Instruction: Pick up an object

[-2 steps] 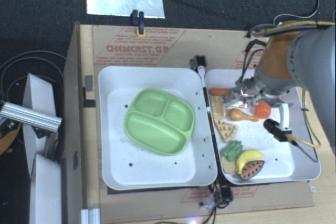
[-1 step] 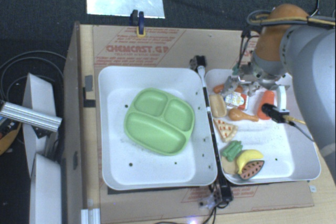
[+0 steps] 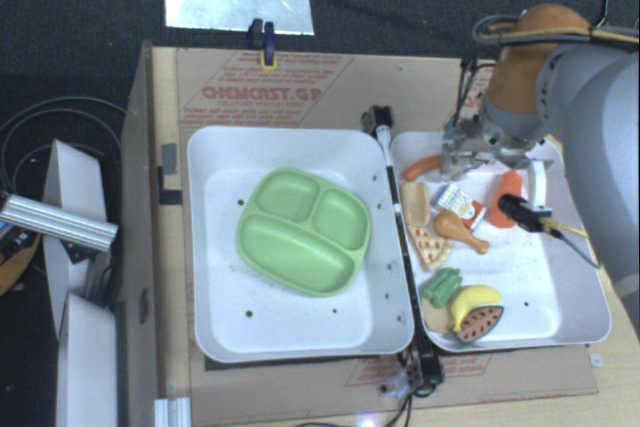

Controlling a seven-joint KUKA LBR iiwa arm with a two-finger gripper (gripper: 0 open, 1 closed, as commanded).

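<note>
**Pincer low over the right bin's far edge**

The arm (image 3: 590, 85) reaches in from the right and sets its pincer (image 3: 462, 158) down at the far edge of the right bin (image 3: 580, 315); whether it is spread or pressed together cannot be told. Toy food lies crowded in that bin: an orange carrot (image 3: 421, 166) at the far left corner beside the pincer, a small carton (image 3: 457, 203), a drumstick (image 3: 460, 230), a waffle (image 3: 429, 246), and a red piece (image 3: 510, 185). Toward the near edge sit a green vegetable (image 3: 440, 286) and a banana (image 3: 470, 301). The left bin (image 3: 215, 315) holds a green divided plate (image 3: 303, 230).
</note>
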